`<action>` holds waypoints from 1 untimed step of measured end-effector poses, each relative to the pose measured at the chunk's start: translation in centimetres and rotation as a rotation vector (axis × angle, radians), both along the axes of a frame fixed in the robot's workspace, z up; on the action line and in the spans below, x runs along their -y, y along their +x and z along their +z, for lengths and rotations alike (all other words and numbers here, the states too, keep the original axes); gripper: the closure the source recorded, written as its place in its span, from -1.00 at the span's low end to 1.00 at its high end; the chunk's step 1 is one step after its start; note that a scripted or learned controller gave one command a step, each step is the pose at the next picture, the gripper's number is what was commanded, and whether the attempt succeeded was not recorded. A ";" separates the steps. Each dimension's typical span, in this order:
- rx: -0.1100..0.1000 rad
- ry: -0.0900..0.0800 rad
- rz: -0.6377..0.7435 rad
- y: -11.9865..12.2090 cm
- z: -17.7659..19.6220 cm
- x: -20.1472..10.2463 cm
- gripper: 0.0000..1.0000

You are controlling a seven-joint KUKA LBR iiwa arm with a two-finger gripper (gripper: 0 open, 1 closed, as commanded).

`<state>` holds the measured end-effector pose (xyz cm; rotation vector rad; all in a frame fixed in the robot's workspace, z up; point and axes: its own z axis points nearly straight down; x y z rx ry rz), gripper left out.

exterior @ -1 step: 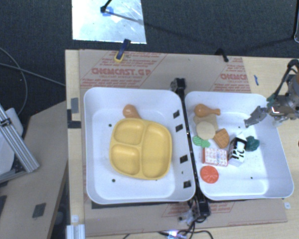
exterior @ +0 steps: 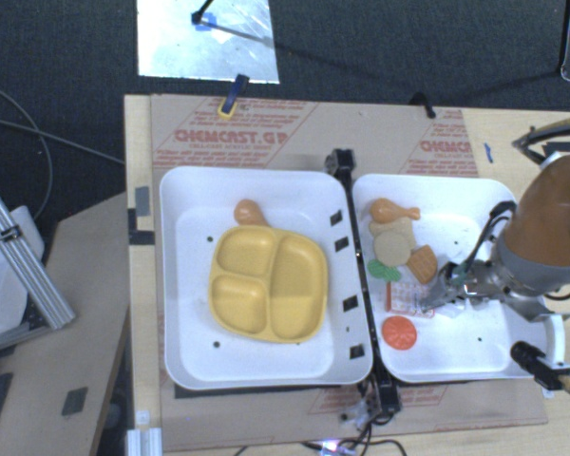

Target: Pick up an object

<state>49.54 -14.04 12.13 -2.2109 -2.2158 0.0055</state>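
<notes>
Hovering low in the right bin [exterior: 456, 359], the claw [exterior: 435, 295] sits right over a clear packet [exterior: 406, 297] near the bin's left wall, red tomato slice [exterior: 399, 332] just toward the front edge. Can't tell its state, honestly.

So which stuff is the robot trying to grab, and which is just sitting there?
For the job: gripper, chicken leg, round biscuit, tan wedge, green piece, red tomato slice, right bin.

Lying about: yellow divided plate, small orange piece, left bin.
</notes>
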 end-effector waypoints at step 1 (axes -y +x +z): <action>0.019 -0.009 0.005 6.6 -3.4 -2.3 -1.00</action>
